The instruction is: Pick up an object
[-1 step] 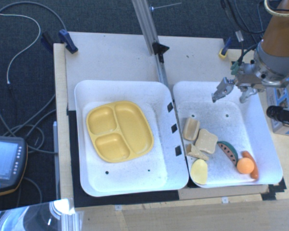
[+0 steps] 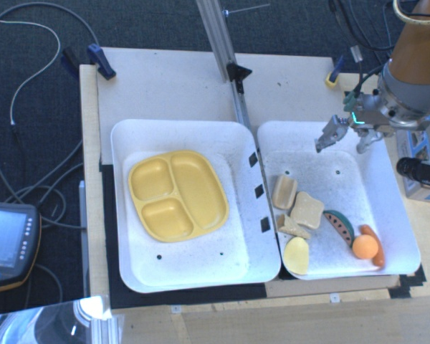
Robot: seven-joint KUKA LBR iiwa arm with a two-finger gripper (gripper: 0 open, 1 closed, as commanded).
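My gripper (image 2: 347, 136) hangs over the far part of the right bin (image 2: 387, 185), its two grey fingers spread apart with nothing between them. Well below it in the same bin lie several toy foods: tan bread slices (image 2: 299, 208), a pale yellow round piece (image 2: 296, 256), a watermelon slice (image 2: 339, 224), an orange ball (image 2: 365, 246) and a carrot (image 2: 373, 244) partly behind the ball. The gripper is clear of all of them.
A yellow divided plate (image 2: 177, 194) sits in the left bin (image 2: 129, 264). A metal bar (image 2: 216, 20) slants down to the ridge between the bins. Cables and a tablet (image 2: 7, 242) lie on the floor at left.
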